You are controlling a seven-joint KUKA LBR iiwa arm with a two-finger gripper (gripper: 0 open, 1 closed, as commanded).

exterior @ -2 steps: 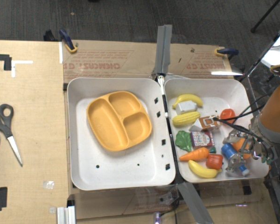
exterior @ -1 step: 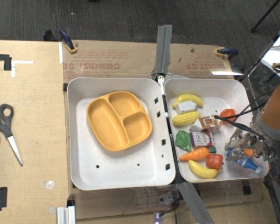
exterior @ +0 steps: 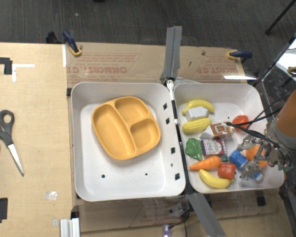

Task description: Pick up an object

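Observation:
The right bin (exterior: pixel 254 97) holds several toy foods: a yellow banana (exterior: pixel 200 104), a corn cob (exterior: pixel 196 125), a red tomato (exterior: pixel 240 120), a small brown box (exterior: pixel 220 129), a green leafy piece (exterior: pixel 194 148), a purple packet (exterior: pixel 213 145), a carrot (exterior: pixel 204 164), a red pepper (exterior: pixel 227 170), a second banana (exterior: pixel 214 179) and a blue piece (exterior: pixel 237 159). My gripper (exterior: pixel 251 166) is low in the bin's near right corner, right beside the blue piece and over an orange piece (exterior: pixel 251 152). Nothing visibly hangs from it.
The left bin (exterior: pixel 84 147) holds a yellow divided plate (exterior: pixel 127 127). The arm's orange band (exterior: pixel 292 117) sits over the right bin's right wall. Scissors (exterior: pixel 7 137) lie on the bench at far left. Clamps (exterior: pixel 71 43) hold the cardboard at the back.

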